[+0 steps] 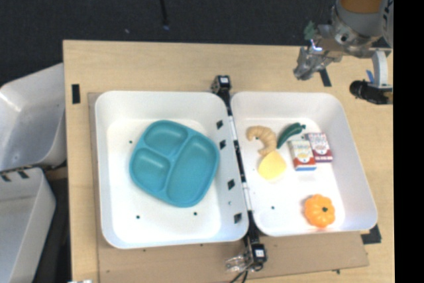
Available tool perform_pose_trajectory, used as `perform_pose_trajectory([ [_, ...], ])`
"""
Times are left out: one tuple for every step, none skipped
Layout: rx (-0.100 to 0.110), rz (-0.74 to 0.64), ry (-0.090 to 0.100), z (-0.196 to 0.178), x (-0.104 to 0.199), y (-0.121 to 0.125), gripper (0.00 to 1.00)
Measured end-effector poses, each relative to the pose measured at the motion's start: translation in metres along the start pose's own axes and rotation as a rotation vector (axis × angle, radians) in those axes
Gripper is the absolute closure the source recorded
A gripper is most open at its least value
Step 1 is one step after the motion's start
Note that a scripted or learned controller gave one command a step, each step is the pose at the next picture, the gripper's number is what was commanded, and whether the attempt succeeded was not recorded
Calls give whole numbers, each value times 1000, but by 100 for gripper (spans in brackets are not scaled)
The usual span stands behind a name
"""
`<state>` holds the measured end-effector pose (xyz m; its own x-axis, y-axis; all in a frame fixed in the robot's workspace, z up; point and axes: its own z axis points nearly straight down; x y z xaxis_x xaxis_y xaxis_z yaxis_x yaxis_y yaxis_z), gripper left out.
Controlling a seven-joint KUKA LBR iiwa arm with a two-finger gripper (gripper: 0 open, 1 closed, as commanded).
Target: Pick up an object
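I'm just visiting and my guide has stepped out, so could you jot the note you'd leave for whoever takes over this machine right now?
Gripper: above the bench behind the right bin, holding nothing that I can see; open or shut is unclear.
Right bin: ginger root, green pepper, yellow lemon, two small cartons, orange pumpkin.
Left bin: blue divided plate.
Done: nothing lifted yet.
Left: go down into a bin, grasp one item, raise it.

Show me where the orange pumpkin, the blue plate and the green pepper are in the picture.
orange pumpkin [319, 210], camera view, middle of its body.
blue plate [174, 163], camera view, the central ridge between its compartments.
green pepper [289, 134], camera view, middle of its length.
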<state>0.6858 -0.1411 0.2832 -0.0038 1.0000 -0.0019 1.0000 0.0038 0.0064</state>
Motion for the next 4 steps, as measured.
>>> perform_pose_trajectory([
  [6,-1,1,1,48,-7,100],
  [7,-2,2,2,95,-8,100],
  [7,-1,1,22,140,-1,100],
  [7,-2,2,37,187,-9,100],
])
